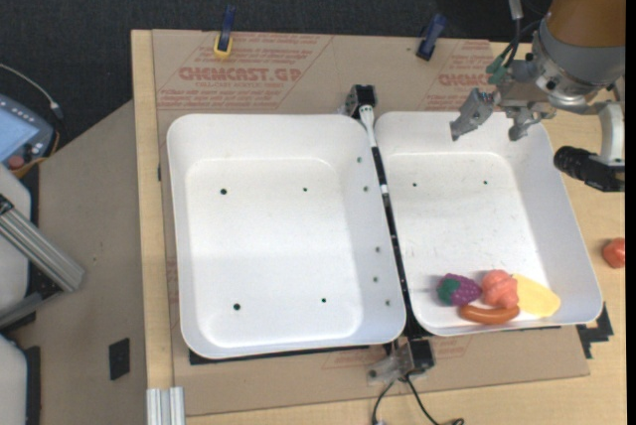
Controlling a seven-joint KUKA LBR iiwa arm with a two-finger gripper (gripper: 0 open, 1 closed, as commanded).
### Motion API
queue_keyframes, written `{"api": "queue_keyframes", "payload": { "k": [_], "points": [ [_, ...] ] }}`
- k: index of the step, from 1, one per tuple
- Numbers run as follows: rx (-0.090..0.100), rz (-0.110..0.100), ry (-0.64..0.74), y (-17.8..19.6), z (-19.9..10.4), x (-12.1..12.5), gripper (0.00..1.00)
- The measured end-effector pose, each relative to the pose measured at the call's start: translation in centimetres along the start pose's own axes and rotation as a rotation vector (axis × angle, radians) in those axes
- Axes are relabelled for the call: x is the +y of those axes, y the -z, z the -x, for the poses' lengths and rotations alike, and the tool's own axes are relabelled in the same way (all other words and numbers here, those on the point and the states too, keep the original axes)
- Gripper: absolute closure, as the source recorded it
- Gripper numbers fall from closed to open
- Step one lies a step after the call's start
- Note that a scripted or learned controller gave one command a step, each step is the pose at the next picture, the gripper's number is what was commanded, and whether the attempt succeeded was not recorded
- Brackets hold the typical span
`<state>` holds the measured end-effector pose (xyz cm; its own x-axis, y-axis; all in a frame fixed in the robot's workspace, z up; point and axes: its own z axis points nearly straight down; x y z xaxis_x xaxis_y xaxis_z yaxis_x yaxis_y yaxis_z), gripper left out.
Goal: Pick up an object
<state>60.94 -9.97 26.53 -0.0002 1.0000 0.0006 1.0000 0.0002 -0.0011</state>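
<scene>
In the right bin (467,214), at its near right corner, lie several small toy items: a purple grape bunch (458,289), an orange-pink piece (500,286), a yellow piece (538,298) and a red-orange sausage (488,314). My gripper (494,120) hangs open above the far edge of the right bin, its two grey fingers spread apart with nothing between them. It is well away from the toys.
The left bin (268,224) sits beside the right one, with a black divider strip (383,205) between them. Blue clamps (227,34) hold the cardboard base at the back. An orange object (614,253) lies on the bench right of the bins.
</scene>
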Motion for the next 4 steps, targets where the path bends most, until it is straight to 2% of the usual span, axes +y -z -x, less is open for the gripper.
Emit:
{"api": "queue_keyframes", "payload": {
  "k": [1, 2, 3, 4],
  "points": [
    [0.000, -0.011, -0.006, -10.1, 5.8, -2.2, 0.00],
    [0.000, 0.021, 0.008, 6.5, -1.3, -4.8, 0.00],
    [-0.002, -0.002, -0.005, 4.5, 4.2, -7.0, 0.00],
    [-0.004, 0.023, 0.004, 20.7, 0.9, -10.4, 0.00]
  ]
}}
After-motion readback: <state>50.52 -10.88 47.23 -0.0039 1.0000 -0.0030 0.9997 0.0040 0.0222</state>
